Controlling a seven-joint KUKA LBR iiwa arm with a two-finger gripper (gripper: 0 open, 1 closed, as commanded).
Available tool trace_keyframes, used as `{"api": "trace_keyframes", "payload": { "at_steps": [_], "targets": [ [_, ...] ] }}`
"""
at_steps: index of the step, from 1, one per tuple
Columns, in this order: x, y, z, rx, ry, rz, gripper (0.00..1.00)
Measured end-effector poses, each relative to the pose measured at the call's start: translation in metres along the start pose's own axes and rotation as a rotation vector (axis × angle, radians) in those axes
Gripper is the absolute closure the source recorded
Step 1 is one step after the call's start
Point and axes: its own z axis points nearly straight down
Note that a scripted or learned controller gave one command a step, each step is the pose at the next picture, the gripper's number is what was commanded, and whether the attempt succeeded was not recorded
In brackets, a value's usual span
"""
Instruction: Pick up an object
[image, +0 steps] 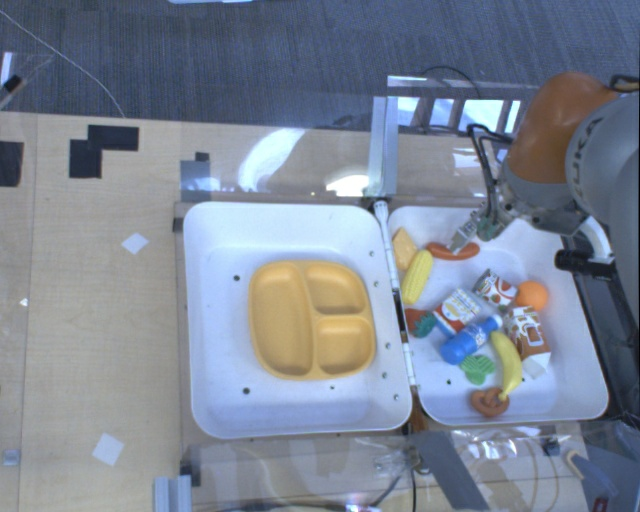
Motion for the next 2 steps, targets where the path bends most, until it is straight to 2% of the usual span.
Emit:
{"api": "trace_keyframes", "payload": {
  "at_steps": [1,2],
  "targets": [
    [0.004,0.000,0.002,0.006,0.013,-0.003,0.00],
    [-0.002,-0.003,0.019,0.007,0.027,0.209,0.00]
  ]
}}
